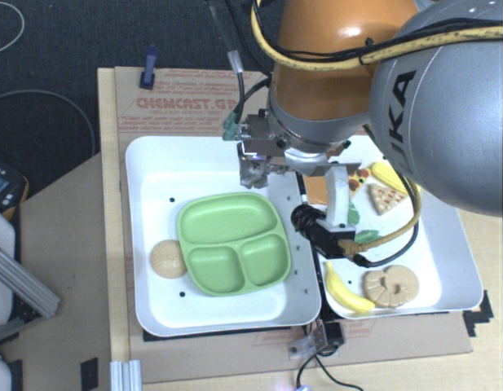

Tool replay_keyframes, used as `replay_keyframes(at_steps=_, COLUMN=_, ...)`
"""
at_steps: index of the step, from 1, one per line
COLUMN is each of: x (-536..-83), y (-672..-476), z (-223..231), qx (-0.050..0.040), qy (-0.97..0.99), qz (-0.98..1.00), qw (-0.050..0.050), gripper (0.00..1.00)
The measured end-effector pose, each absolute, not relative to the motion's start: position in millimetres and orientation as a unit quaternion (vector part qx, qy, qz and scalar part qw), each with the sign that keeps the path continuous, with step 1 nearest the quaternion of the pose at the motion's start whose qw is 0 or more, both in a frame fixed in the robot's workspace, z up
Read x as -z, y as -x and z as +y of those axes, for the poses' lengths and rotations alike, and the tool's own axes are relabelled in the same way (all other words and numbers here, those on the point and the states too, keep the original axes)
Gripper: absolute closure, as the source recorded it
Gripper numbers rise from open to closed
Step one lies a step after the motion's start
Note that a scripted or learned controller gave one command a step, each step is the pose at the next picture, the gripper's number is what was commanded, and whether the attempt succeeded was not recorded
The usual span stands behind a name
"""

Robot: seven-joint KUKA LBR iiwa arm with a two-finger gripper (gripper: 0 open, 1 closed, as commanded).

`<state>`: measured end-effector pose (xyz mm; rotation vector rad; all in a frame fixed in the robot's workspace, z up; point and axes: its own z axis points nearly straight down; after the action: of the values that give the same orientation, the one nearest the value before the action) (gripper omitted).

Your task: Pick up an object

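Two white bins sit side by side on the tabletop (72,218). The left bin (149,218) holds two things: one green tray (232,243) with three compartments, lying flat near the bin's middle, and one round tan cookie (167,259) touching the tray's left edge. The right bin (455,259) holds two bananas, one (346,293) at the near left corner and one (387,176) partly hidden under the arm, plus one ridged tan ring (391,286) just beside the near banana, one pizza wedge (387,198), an orange block (315,190) and a small green piece (367,236). A blue clip (148,68) lies at the board's far left corner.

The arm (430,96) covers the far right of the scene. Its pincer (255,172) hangs over the far side of the left bin, just beyond the tray's far rim; whether it is open or closed cannot be told, and nothing is seen in it.

The board behind the bins reads "CHEMCAST" in red (182,103); the arm's grey shell shows the letters "KA" (402,116).
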<state>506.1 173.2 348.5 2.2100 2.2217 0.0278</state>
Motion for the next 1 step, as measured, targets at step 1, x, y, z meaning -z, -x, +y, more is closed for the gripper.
replay_keyframes(at_steps=1, x=-244.8, y=-476.0, z=209.4, qx=0.0054, qy=-0.706, qz=0.709, qw=-0.004, gripper=1.00)
